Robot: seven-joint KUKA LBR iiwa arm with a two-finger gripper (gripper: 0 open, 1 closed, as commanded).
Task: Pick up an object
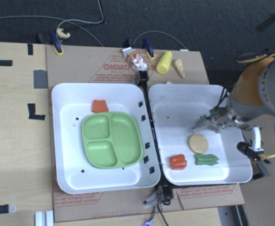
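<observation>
1. A wooden bench [15, 140] fills the left and middle of the scene, with black tape marks on it and a sheet of brown cardboard [113, 65] laid under the bins. Dark carpet [175, 8] runs along the top, with thin cables looping across it.
2. Two shallow white bins sit side by side, touching at a black clipped seam. The left bin [64, 140] holds a green divided plate [112, 139] at its centre, and a small orange block [99, 106] lies just off the plate's rim at 11 o'clock.
3. The right bin [175, 98] holds three things in its lower half: a round tan cookie [199, 143], a red pepper [177, 162] at 7 o'clock from the cookie, and a green vegetable [206, 160] just below the cookie at 5 o'clock.
4. On the cardboard above the bins, at 12 o'clock from the seam, lie a small wrapped packet [134, 58], a yellow bottle [164, 62] and a tan cone [180, 68].
5. The grey arm [259, 95] enters from 3 o'clock, bent down into the right bin.
6. The gripper [204, 123] hangs over the bin floor just above the cookie, at 12 o'clock from it; its fingers are spread, with nothing between them.
</observation>
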